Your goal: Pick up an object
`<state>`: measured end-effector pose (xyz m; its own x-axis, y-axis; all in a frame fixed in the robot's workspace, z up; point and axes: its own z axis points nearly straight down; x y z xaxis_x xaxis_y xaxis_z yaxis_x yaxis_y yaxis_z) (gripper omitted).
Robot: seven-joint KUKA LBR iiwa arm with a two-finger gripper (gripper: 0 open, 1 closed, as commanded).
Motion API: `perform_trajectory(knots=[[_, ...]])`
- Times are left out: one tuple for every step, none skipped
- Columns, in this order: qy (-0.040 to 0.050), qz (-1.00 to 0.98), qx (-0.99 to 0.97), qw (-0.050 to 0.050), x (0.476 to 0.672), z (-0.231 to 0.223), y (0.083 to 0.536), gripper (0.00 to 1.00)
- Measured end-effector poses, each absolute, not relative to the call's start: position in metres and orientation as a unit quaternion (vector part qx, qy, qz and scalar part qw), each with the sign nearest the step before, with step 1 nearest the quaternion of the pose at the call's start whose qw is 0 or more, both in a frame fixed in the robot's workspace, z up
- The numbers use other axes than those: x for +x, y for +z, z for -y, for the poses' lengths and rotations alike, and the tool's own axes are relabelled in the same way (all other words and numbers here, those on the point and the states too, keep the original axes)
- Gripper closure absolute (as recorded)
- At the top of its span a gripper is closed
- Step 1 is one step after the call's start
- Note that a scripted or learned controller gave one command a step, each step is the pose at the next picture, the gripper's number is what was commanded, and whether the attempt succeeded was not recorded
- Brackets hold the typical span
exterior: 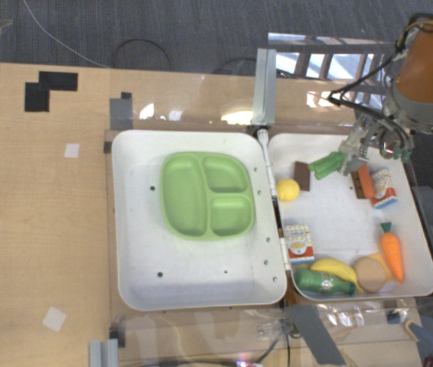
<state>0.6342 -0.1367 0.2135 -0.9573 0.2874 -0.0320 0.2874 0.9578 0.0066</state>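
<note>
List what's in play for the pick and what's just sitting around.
In play: gripper above the right bin; next to it a green piece, brown block, yellow ball, red-and-white carton, small box, carrot, banana.

Lying about: green divided plate in the left bin.

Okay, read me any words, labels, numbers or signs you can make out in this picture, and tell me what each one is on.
None can be read.
Small carton in the right bin: red and white print, too blurred to read.
Small carton near the gripper: red, white and blue print, too small to read.
Green bottle: label blurred, unreadable.
Black shapes on the bench: marks, not letters.
</note>
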Motion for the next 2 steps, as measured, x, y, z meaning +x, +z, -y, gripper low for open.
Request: perform_trajectory(knots=[[-0.0005, -0.986, -0.167, 0.004, 0.58, 0.137, 0.176, 1.0], [0.0001, -0.99, -0.138, 0.006, 0.557, 0.069, 0.221, 1.0]])
